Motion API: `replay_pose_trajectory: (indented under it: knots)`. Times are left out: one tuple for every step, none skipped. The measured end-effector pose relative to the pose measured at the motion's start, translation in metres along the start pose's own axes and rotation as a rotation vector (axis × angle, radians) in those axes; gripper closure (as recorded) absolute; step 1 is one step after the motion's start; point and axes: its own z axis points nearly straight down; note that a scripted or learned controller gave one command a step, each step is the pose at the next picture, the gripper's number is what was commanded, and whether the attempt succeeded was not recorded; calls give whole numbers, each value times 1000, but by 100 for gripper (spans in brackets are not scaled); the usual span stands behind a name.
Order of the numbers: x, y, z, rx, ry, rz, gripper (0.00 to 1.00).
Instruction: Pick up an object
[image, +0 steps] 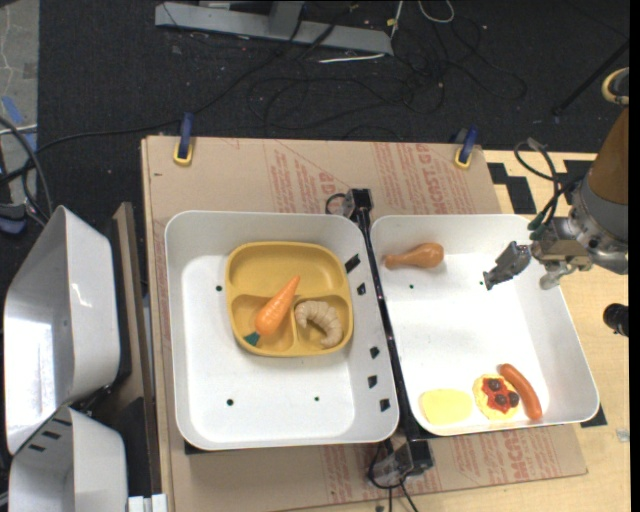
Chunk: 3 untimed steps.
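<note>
My gripper hangs over the upper right part of the right bin, reaching in from the right, with nothing between its dark fingers. A brown chicken drumstick lies to its left near the bin's back wall. At the front of that bin rest a yellow disc, a small pizza slice and a red sausage. In the left bin a yellow divided plate carries an orange carrot and a pale shrimp.
The two bins sit side by side on a cardboard-covered bench, joined by a black divider strip. White containers stand off the bench at the left. Cables lie on the dark floor behind.
</note>
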Motion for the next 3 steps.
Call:
replay_pose_trajectory:
  knots:
    - [1,2,-7,-12,-2,-3,0]
    - [-8,4,41,-8,-2,-1,0]
    - [-4,5,105,-7,0,-1,0]
